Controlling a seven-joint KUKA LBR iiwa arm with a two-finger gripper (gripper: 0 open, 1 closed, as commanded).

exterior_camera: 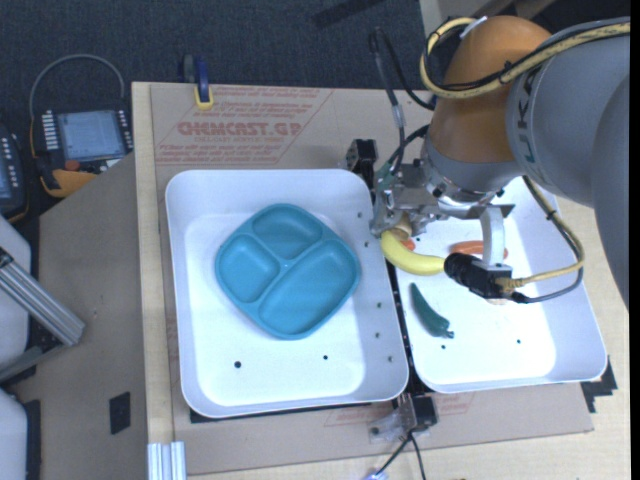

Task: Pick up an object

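Directly below gripper (403, 226), yellow banana (412, 258), touching

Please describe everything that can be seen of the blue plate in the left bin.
The blue divided plate looks like smooth plastic, with rounded corners and three compartments: one small at its upper left, one at the top, one large at the lower right. Nothing lies in them. It lies flat, turned at an angle, on the floor of the left white bin, near its middle, apart from the walls.
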